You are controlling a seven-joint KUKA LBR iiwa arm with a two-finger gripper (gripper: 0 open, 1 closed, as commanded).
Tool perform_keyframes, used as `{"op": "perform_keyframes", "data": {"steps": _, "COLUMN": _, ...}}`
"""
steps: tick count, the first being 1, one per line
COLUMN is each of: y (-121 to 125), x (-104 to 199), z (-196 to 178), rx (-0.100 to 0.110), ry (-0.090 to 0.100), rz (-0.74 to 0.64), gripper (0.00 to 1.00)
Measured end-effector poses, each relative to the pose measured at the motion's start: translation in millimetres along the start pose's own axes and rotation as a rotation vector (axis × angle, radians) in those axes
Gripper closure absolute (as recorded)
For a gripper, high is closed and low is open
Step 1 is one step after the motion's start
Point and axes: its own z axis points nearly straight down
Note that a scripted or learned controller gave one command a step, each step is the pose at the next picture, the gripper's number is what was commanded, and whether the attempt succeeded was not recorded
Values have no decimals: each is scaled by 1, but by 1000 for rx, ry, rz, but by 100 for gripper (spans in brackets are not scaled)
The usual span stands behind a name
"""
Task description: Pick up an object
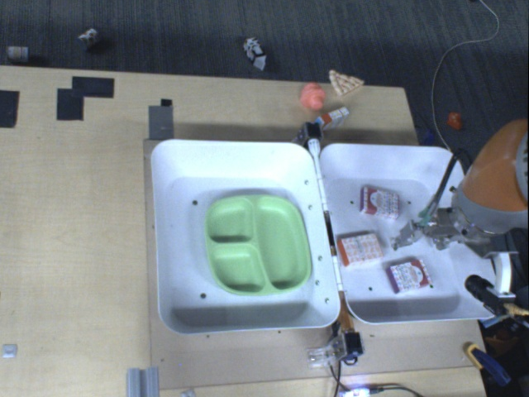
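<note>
My arm [496, 193] shows a broad, rounded orange band with a smooth, slightly glossy shell. Below it sits a grey wrist section, metallic and ringed. From there the gripper [411, 234] runs out as thin, dull grey metal parts with a small greenish spot near their base. A thin dark cable runs along the wrist, and darker black hardware hangs beneath the grey part.

Tray [256, 242] in left bin [178, 222]; three packets [361, 248] in right bin [430, 168]
</note>
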Motion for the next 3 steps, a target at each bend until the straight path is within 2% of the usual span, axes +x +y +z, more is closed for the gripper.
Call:
{"op": "perform_keyframes", "data": {"steps": 1, "y": -39, "x": 75, "z": 10, "rx": 1, "ry": 1, "rz": 0, "gripper": 0}}
{"op": "perform_keyframes", "data": {"steps": 2, "y": -37, "x": 75, "z": -1, "rx": -5, "ry": 0, "rz": -2, "gripper": 100}}
{"op": "perform_keyframes", "data": {"steps": 3, "y": -37, "x": 75, "z": -1, "rx": -4, "ry": 0, "rz": -2, "gripper": 0}}
